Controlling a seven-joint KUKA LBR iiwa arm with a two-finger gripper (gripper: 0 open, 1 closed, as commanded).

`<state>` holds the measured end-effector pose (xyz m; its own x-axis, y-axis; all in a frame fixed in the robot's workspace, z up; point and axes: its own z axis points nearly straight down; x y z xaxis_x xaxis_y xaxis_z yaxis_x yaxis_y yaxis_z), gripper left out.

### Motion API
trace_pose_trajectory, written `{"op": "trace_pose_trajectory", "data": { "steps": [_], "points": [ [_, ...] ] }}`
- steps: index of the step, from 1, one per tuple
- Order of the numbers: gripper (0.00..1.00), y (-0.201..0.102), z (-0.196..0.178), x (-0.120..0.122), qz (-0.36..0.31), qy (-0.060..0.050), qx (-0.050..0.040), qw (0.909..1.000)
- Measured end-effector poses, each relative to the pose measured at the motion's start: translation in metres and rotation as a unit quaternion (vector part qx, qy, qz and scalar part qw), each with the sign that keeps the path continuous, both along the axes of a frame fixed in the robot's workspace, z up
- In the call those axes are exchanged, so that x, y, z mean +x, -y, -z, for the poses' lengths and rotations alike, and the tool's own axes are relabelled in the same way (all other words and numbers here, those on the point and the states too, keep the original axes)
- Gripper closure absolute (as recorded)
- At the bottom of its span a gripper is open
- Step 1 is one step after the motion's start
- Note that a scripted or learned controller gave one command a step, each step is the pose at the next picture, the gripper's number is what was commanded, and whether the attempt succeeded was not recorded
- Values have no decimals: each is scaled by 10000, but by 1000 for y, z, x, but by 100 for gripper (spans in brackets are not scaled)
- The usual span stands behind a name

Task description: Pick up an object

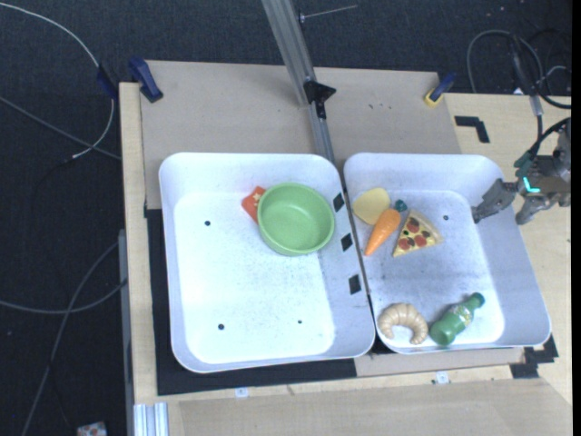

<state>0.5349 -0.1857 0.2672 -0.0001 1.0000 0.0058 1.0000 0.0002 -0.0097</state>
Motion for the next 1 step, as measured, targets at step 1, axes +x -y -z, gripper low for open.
{"op": "trace_pose_trajectory", "data": {
  "steps": [1],
  "points": [
    [0, 0, -2, 1, -2, 20, -5, 10000]
  ]
}}
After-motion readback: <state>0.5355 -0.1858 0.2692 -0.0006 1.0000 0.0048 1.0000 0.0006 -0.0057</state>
